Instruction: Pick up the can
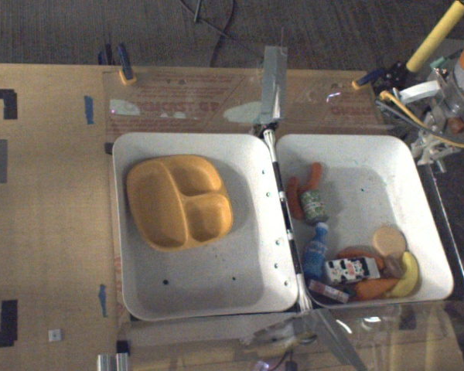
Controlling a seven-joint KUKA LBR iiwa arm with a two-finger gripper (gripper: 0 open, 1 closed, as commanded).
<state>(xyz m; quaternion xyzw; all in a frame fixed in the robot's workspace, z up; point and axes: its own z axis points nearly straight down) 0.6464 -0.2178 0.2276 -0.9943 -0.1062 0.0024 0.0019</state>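
Can [313, 205] in right bin [387, 165], well apart from claw [447, 126].

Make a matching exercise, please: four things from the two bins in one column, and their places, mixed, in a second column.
Things:
1. yellow divided plate
2. green can
3. banana
4. blue bottle

Places:
A. near right corner of the right bin
B. by the divider, below the can
C. left bin, upper part
D. right bin, beside the two sausages

Pairs: 1-C, 2-D, 3-A, 4-B
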